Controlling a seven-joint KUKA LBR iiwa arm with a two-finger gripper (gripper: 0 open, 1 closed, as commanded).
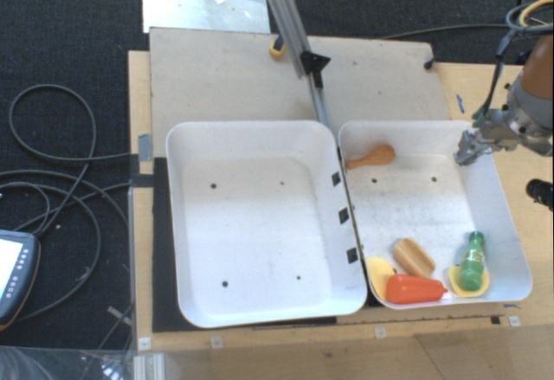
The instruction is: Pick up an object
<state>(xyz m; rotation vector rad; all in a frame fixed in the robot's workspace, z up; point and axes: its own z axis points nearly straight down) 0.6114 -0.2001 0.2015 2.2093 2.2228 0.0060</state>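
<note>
The right bin (pixel 485 196) holds several toy foods. A brown drumstick (pixel 372 157) lies at its far left. Along its near edge sit a hot dog bun (pixel 414 257), a red-orange carrot-like piece (pixel 414 288), a yellow piece (pixel 378 269) and a green bottle (pixel 472 261) resting on a yellow slice. My gripper (pixel 468 147) hangs over the bin's far right rim, well away from all of them, with nothing seen between its fingers.
The left bin (pixel 186 222) stands beside the right one, split from it by a shared rim with black tabs. A slanted metal pole (pixel 286 10) crosses the board behind the bins. Cables and a pendant lie on the floor at left.
</note>
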